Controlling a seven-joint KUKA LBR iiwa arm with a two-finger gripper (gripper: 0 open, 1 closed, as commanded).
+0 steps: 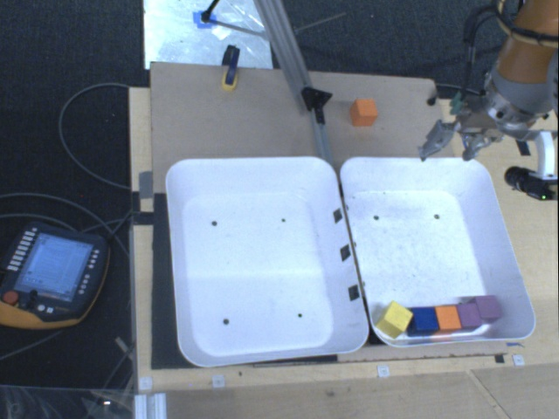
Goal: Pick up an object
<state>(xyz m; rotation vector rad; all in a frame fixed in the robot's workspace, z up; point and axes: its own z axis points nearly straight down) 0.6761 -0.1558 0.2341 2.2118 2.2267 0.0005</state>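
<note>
Hovering above the far rim of the right bin (502,234), the gripper (453,143) has its two fingers spread apart with nothing between them. It sits at that bin's far right corner, arm (524,55) coming in from outside the bin on the same side.

Step in hand, by my read: approach, before any grasp. No object picked yet.

Candidate objects all sit in the right bin, lined up in a row against its near wall: yellow cube (394,319) nearest the bin's near left corner and turned a bit off-square, then blue cube (424,320), orange cube (448,318), and two purple cubes (480,311) toward the near right corner. Cubes look touching or just beside each other. A separate orange cube (364,112) lies outside the right bin, beyond its far wall on the bench board.

Next move likely needs travel across the whole bin floor to the near wall, then descent.

Edges: row is tight against the near wall, so finger room on that side is poor; neighbours block side entry. Yellow cube at the row end has open floor on its far and left sides, the easiest pick. Rest of the bin floor is bare, plenty of room. Left bin (192,182) lies beside the right bin, joined at the shared edge.
</note>
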